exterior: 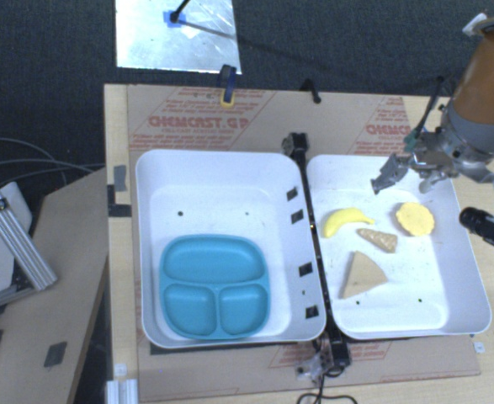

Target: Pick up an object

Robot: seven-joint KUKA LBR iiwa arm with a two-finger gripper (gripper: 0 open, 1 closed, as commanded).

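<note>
Currently our claw (pixel 395 175) hangs over the back of the right bin (pixel 461 310), with nothing between its fingers. Open or closed? We can't tell from this angle; the fingers read as a dark blur.

Candidates all sit in that right bin, just in front of the claw:
- banana (pixel 346 220), nearest the divider between the bins
- round yellow disc (pixel 415 219), toward the right wall
- small tan wedge (pixel 378 240), between and slightly in front of those two
- bigger tan wedge (pixel 362 275), closest to us

Left bin (pixel 150 225) holds a blue divided tray (pixel 215 284), well apart from the arm.

Risks as we judge them:
- The small wedge sits near both the banana and the disc. A descent between them could nudge one and close on nothing.
- The wedges and the disc look flat and low, so the fingers may slide over the top or hit the bin floor.
- The banana is curved and could roll out of a pinch.

Writing: the brown board (pixel 188 112) under the bins carries red print, upside-down from here, reading roughly "CHEMCAST GP". Small text around it isn't legible.
</note>
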